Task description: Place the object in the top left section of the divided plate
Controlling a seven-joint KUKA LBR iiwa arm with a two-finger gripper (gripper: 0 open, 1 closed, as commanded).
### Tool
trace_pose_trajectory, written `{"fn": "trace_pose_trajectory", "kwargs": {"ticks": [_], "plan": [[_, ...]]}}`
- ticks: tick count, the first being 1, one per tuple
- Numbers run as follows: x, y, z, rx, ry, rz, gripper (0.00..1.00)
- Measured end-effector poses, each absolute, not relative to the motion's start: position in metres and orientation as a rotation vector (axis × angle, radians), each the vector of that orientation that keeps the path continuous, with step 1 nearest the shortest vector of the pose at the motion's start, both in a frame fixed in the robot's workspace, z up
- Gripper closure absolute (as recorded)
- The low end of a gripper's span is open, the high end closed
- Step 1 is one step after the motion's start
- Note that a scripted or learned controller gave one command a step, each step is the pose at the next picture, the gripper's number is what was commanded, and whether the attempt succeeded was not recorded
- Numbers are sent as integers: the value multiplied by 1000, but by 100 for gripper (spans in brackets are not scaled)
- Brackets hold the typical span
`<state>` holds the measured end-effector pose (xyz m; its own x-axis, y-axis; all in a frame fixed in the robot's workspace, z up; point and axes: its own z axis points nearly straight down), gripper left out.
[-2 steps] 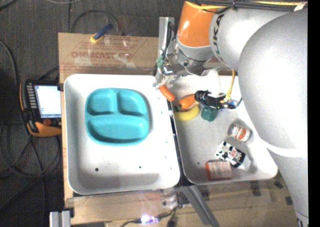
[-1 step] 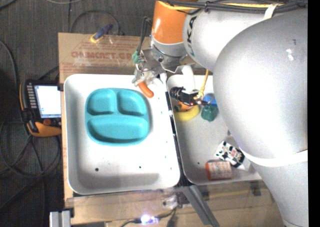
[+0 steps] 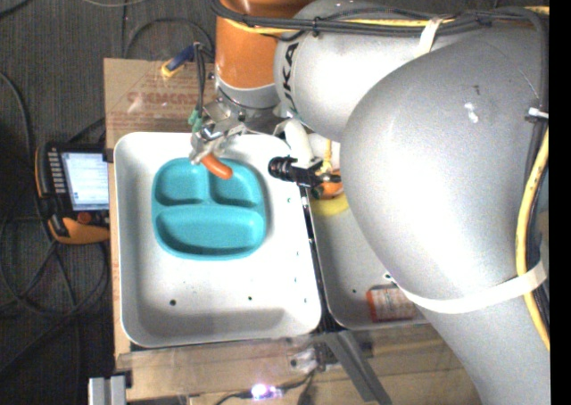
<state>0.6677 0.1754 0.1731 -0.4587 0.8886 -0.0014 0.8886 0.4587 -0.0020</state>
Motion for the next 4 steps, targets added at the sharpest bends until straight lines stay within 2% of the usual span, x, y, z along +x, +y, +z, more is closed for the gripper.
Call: {"fn": "trace_pose_trajectory", "kwargs": {"ticks": [1, 2, 3, 4], "plan": [[668, 151, 138, 1529, 2743, -7, 100], [668, 226, 166, 1619, 2692, -2, 100], [668, 187, 136, 1500, 2760, -8, 100], [668, 188, 136, 1500, 2760, -8, 0]]}}
